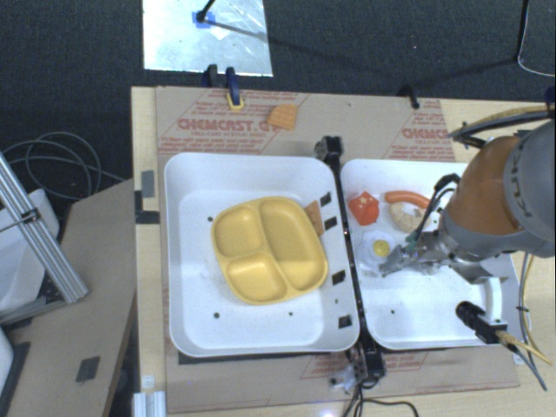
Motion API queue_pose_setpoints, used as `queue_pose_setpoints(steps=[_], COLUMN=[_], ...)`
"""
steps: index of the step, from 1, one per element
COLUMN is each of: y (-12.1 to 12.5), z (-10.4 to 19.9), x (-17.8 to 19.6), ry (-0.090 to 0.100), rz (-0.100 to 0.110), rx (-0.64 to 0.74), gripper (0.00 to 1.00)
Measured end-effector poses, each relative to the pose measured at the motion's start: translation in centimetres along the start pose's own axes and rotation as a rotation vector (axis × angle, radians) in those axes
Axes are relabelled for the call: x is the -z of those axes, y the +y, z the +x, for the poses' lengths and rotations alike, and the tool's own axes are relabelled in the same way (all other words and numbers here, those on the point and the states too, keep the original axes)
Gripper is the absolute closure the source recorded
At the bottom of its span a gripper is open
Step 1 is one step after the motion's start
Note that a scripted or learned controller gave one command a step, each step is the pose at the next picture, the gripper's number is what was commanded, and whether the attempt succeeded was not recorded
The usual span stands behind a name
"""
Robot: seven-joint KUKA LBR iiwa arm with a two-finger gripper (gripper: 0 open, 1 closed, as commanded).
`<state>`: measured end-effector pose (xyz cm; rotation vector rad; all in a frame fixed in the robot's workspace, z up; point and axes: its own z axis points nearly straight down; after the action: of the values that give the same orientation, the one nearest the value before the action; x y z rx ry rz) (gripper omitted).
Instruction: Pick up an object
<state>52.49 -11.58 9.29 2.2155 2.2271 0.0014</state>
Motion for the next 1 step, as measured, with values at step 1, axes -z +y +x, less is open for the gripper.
queue_pose_setpoints(steps=[1], y=[4.14], z=[0.33], x=[-0.79], ry=[-0.001], rz=[-0.003], rx=[0.001], gripper=[0.00])
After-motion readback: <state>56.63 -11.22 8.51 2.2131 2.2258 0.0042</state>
